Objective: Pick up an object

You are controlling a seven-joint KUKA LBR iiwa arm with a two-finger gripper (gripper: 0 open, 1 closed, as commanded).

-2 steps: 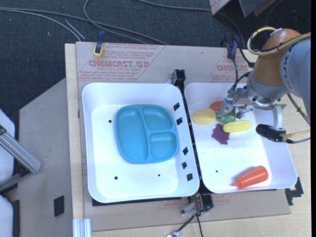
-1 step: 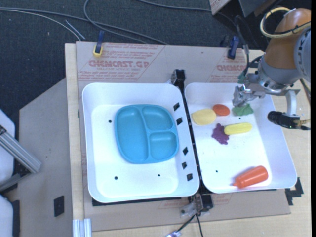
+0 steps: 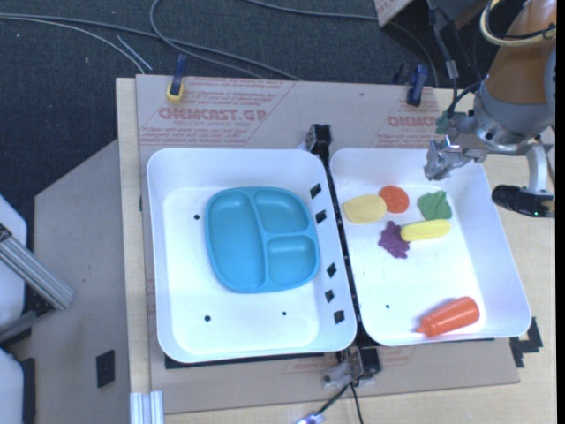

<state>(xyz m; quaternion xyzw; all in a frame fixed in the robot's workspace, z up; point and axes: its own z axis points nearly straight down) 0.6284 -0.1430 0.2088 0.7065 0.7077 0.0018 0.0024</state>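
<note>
One fixed camera looks down at a slant from above the brown board surface [image 3: 265,104], far enough to take in both shallow white bins [image 3: 168,237] and the dark floor beyond it.

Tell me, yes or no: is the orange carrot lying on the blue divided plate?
No. The carrot lies in the right bin, while the blue plate sits in the left bin.

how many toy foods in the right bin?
6: lemon, tomato, green leaf, yellow corn, purple grapes clustered at the far end; carrot near front.
</note>
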